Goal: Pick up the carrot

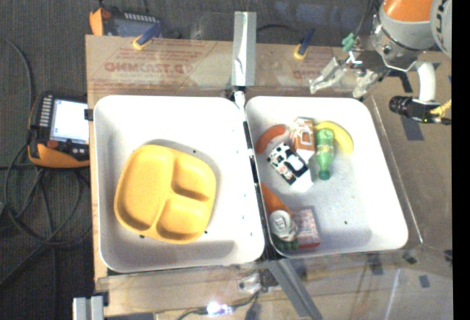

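The carrot (273, 200) is an orange piece lying against the left wall of the right bin (367, 201); its near end is hidden behind a can (281, 223). My gripper (341, 82) hangs over the far rim of that bin, up and to the right of the carrot and well apart from it. Its fingers are spread open with nothing between them. The orange-banded arm comes in from the upper right.
The right bin also holds a reddish-orange curved item (269, 136), a small carton (303, 133), a banana (341, 133), a green bottle (324, 153), a black-and-white box (288, 163) and a red box (307, 227). A yellow divided plate (167, 192) lies in the left bin (117, 120).
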Robot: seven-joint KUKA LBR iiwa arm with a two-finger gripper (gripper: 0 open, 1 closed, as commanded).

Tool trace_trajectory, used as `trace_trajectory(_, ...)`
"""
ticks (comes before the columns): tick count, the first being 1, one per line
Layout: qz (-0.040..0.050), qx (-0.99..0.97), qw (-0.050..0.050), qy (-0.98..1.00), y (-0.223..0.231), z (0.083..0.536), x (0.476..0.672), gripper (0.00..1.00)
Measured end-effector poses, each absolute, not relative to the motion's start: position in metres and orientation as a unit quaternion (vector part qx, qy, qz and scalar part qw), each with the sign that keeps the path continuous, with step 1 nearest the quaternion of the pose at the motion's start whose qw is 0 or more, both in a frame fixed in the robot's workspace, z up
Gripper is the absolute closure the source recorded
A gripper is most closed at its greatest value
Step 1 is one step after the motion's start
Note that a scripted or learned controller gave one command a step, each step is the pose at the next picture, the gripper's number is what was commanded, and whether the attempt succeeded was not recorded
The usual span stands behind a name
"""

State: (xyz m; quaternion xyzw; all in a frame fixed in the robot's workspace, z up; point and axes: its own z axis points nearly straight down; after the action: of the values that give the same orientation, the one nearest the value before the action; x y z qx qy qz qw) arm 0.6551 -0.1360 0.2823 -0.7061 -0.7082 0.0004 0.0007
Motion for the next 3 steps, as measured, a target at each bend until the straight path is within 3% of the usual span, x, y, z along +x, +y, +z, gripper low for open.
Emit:
trace_trajectory(1, 0.001, -0.705, 0.001, -0.709, -0.135, 0.291, 0.656, 1.0)
trace_trajectory(2, 0.0008, -0.755, 0.001, -0.656, -0.132, 0.323, 0.603, 1.0)
trace_trajectory(3, 0.0017, -0.739, 0.0, -0.674, -0.199, 0.271, 0.568, 1.0)
